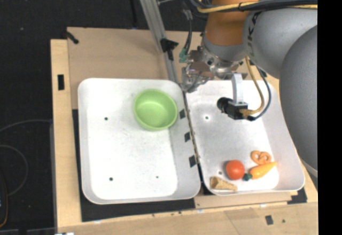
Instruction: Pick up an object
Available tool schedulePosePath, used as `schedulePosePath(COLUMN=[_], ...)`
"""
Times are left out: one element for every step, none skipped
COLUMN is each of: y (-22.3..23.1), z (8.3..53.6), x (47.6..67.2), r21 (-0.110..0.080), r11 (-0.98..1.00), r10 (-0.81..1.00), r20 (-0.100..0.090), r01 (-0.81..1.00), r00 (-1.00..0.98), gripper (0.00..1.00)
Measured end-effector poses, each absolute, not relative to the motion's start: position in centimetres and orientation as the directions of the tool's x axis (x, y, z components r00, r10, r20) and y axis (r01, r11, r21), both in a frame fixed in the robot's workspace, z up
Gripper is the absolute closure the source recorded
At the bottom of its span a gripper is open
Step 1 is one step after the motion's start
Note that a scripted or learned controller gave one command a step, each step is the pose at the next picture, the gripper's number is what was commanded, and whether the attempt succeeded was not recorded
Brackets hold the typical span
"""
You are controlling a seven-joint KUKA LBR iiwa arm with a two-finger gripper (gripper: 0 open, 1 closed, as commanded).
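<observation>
The tool (193,80) hangs over the far edge of the right bin (278,138), close to the seam between the two bins; its tips are too small and cluttered to tell whether they are spread or pressed together, and nothing can be seen between them.

The left bin (107,143), to the tool's left in the picture, carries one thing — a green bowl (155,109), upright with its mouth facing up, sitting in the bin's far right part. It lies just left of and a little nearer the camera than the tool, apart from it.

The right bin holds four small things gathered in its near corner, well apart from the tool, nearer the camera and off to its right. A red tomato (234,169) sits there; just beside it on the right lies an orange carrot (263,170), its long axis running slantwise, the dark stem end toward the tomato and the tapered tip pointing up and to the right. A pretzel (260,157) lies just beyond the carrot, touching or nearly so. A tan wedge (222,184) rests by the near rim, left of and nearer than the tomato.

Both bins stand on the pale wooden surface (107,55).
</observation>
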State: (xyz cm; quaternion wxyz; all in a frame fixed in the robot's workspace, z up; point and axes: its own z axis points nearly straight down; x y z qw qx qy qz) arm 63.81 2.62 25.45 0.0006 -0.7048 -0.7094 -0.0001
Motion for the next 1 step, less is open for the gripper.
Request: schedulePosePath(y=[7.56], z=[23.89], x=[62.36], r21=[-0.002], r11=[0.006], r10=[1.0], r20=[0.001], r01=[1.0], r00=[-0.006], gripper=[1.0])
